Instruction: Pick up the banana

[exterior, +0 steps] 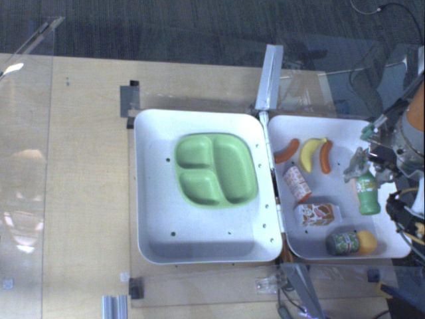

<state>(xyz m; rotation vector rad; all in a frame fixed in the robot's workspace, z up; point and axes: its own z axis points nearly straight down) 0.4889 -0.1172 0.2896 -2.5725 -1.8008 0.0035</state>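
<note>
Over the right bin's (398,244) right side hangs my claw (358,165), just above a green bottle (367,197); whether it is clenched or released I cannot tell. At that bin's far end the banana (310,153) lies untouched between two sausages (287,150).

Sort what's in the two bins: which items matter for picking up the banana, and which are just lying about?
Job: banana in the right bin; gripper over that bin.

Lying about: two sausages, red-and-white can, snack packet, green bottle, green can, orange, green divided tray in the left bin.
</note>
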